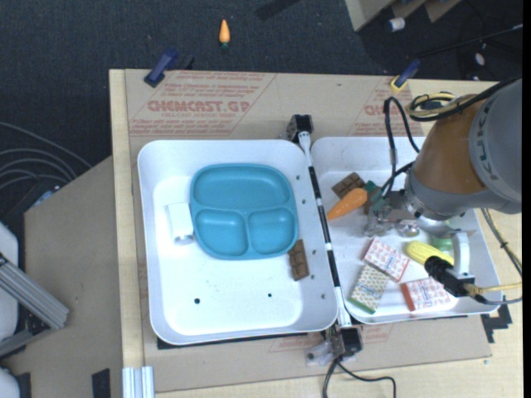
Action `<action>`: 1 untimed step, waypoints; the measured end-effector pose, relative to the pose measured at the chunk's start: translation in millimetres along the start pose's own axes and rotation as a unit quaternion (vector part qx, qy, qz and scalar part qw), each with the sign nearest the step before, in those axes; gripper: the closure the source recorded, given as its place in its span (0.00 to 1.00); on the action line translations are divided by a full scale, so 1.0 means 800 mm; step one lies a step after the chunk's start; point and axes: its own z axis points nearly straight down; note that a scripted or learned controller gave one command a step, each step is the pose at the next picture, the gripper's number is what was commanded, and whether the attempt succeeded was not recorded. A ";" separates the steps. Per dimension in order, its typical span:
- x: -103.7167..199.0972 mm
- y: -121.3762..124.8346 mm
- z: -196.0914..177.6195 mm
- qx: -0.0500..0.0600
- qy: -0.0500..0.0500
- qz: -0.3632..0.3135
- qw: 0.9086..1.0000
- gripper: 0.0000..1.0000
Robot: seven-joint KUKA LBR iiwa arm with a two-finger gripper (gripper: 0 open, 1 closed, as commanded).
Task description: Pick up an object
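Arm is reaching into the right bin [332, 152], its tool [383, 215] hovering just beside the orange carrot [347, 205], jaw opening impossible to tell; the carrot is looking light, smooth, slippery, best pinched across mid-body.

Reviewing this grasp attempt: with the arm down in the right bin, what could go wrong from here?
1. The pincer sits among crowded items: the orange carrot and a brown block lie close beside it, so closing may catch two things or nudge them away.
2. The flat patterned packets lie low on the bin floor and may slip a pinch.
3. The right bin divider wall is near the carrot, leaving little room there.
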 end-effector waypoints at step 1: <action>0.000 0.000 0.000 0.000 0.000 0.000 1.000 0.00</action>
